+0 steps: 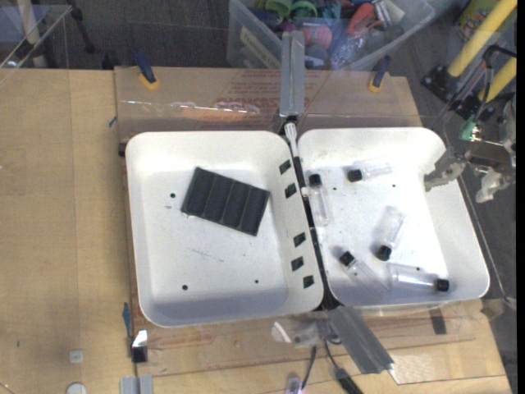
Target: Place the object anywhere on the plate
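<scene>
A dark ribbed rectangular plate lies tilted in the left bin. Clear black-capped vials scatter the right bin. The fingers hover open, gripping nothing.

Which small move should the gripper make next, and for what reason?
Probably it should travel leftward over the right white bin and lower toward one clear plastic vial with a black cap. The gripper sits at that bin's right rim with nothing visible between it, while the vials lie loose there and the dark ribbed rectangular plate rests in the left white bin.
</scene>
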